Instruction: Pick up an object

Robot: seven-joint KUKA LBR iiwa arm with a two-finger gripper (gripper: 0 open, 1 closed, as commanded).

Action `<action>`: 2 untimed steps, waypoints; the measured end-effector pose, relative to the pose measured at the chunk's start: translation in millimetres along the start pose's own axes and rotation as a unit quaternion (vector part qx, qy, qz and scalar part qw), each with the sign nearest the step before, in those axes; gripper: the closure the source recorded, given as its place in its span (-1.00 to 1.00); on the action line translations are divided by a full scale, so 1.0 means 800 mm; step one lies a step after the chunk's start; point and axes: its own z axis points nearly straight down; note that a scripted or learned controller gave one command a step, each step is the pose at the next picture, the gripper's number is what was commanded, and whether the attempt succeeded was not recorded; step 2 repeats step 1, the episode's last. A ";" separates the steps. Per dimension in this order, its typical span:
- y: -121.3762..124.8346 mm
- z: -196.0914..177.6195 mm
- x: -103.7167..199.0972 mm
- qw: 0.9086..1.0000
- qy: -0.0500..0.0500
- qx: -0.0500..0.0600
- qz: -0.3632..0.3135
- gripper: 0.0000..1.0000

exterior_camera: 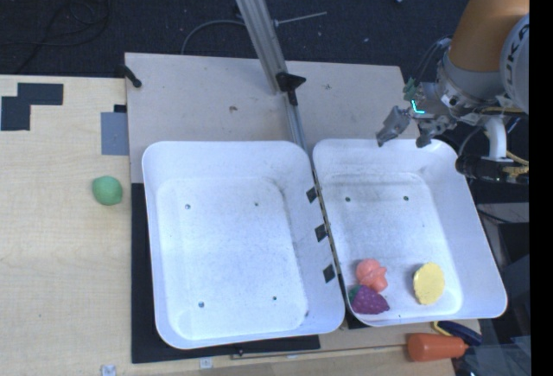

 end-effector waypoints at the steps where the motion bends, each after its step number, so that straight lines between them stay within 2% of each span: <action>1: 0.000 0.000 0.000 1.000 0.000 0.000 0.000 -1.00; 2: 0.000 0.000 0.000 1.000 0.000 0.000 0.000 -1.00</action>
